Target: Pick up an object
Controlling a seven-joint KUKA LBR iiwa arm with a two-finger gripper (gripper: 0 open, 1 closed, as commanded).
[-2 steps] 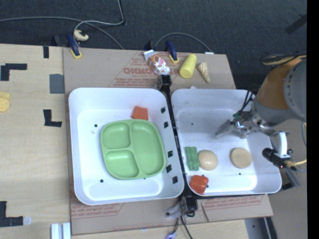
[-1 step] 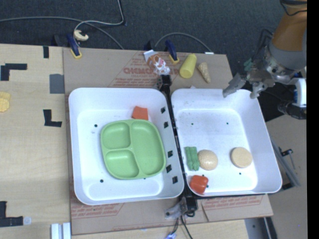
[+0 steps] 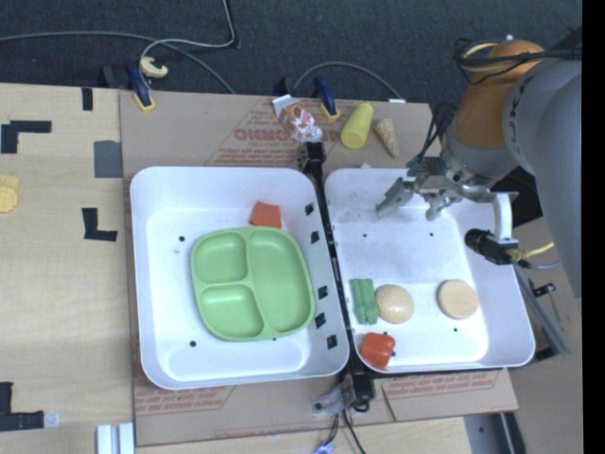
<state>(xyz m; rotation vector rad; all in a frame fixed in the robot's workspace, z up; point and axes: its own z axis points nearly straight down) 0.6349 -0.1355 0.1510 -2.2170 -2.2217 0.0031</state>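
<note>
Tool (image 3: pixel 413 202) spread, nothing pinched, over far bare floor of right bin (image 3: pixel 492 348); tan bun (image 3: pixel 394 303) near edge.

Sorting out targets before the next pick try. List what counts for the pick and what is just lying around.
For the pick, right bin:
- gripper, fingers spread, nothing between them
- green piece
- pale round bun
- tan round disc
- red piece

Lying about:
- green divided plate and orange block, left bin
- yellow cylinder and cone, on the cardboard behind the bins
</note>
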